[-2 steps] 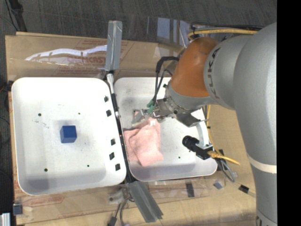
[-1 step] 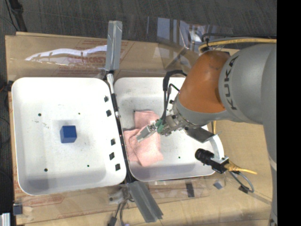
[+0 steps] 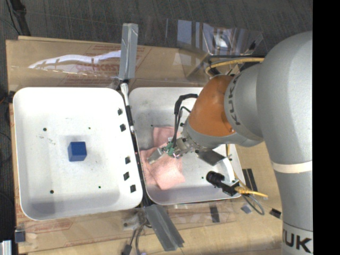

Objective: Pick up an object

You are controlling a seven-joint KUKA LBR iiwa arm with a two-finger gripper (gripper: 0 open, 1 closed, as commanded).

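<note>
Two white bins sit side by side on the table [image 3: 37, 52]. Left bin [image 3: 32, 121]: one blue cube [image 3: 77, 151], left of centre, flat on the floor, clear of every wall. Right bin [image 3: 154, 97]: pink cloth [image 3: 169, 175], crumpled, lying along the bin's left half from about mid-bin down toward the near wall. Its left edge is close to the wall beside the left bin. Arm [image 3: 287, 105] reaches in from the right. Its orange band [image 3: 210, 113] is over the middle of the right bin, and the wrist is tilted down and to the left. Jaws are low in the right bin, at the cloth's upper middle, with pink showing both above and below them. They are either touching the cloth or just over it; cannot tell which. Jaws apart or together: cannot tell, as the tip is small and cluttered with green and grey parts against the pink. Cloth lies on the bin floor. Cube is well apart from the jaws, in the other bin. The arm's bulk covers the right bin's right side.
</note>
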